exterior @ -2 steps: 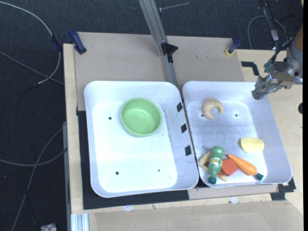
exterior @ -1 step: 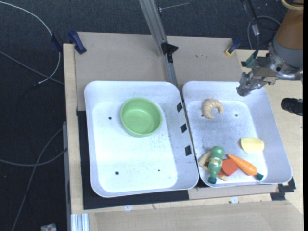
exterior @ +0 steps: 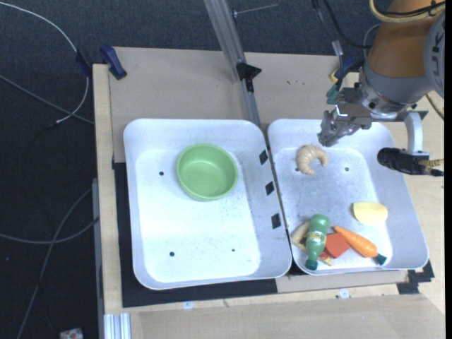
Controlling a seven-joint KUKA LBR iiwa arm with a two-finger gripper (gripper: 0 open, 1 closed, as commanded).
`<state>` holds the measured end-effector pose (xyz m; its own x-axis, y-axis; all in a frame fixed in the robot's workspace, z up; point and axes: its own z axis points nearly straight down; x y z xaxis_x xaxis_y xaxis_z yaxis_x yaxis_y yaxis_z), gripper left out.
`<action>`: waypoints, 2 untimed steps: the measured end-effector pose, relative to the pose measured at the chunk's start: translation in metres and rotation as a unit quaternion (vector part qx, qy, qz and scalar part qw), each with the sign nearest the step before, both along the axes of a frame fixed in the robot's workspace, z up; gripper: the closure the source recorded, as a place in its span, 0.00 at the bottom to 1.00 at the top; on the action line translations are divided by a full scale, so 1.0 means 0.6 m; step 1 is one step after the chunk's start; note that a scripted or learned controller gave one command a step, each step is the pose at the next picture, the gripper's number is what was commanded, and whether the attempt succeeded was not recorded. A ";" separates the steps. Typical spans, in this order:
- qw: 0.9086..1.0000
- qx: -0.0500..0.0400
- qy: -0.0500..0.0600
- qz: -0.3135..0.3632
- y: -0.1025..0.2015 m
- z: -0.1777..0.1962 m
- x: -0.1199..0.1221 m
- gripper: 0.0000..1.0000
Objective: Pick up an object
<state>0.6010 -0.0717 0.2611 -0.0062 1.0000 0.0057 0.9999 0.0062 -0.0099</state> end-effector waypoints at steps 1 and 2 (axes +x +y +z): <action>1.000 0.000 0.001 0.000 0.104 -0.020 0.015 1.00; 1.000 -0.002 -0.006 -0.001 0.185 -0.021 0.040 1.00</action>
